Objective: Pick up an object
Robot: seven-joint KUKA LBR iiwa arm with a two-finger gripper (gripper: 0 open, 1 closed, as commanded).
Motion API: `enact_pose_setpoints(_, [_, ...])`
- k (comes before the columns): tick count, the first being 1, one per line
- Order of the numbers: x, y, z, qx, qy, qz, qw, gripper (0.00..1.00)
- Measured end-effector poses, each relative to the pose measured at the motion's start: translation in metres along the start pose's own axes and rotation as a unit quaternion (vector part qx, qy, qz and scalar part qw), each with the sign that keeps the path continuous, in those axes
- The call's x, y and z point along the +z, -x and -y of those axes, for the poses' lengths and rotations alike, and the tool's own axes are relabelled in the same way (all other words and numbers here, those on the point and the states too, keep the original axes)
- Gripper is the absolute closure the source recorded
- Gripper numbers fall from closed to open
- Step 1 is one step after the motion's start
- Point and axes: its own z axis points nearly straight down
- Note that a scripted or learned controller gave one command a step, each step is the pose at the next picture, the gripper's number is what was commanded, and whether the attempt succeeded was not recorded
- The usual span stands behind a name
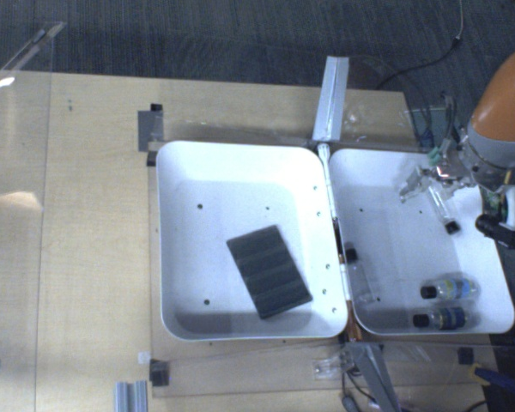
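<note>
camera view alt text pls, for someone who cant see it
A robot arm's gripper hovers over the top of the right white bin, which holds two small bottles near its bottom edge. The left white bin holds a dark ribbed pad lying flat and turned at an angle.

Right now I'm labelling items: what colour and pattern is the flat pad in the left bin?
Dark grey pad with ridged stripes, in the camera view.

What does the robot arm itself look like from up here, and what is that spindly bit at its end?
The arm enters from the right: a rounded grey body with a broad orange band above the wrist. At its tip sits the gripper, a small cluster of pale, silvery metal parts with thin fingers, one ending in a dark tip. Thin dark cables run near the arm, over the bench behind it.
</note>
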Motion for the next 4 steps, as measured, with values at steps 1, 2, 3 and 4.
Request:
enact_pose_setpoints(1, [0.042,0.003,-0.001,-0.023,0.003,-0.001,0.9997,0.0])
enact_pose_setpoints(2, [0.049,-0.019,0.06,-0.031,0.005,0.001,0.9995,0.0])
enact_pose_setpoints(3, [0.047,-0.105,0.075,-0.066,0.009,0.003,0.9978,0.0])
enact_pose_setpoints(4, [0.05,-0.023,0.016,-0.111,0.006,0.003,0.9937,0.0])
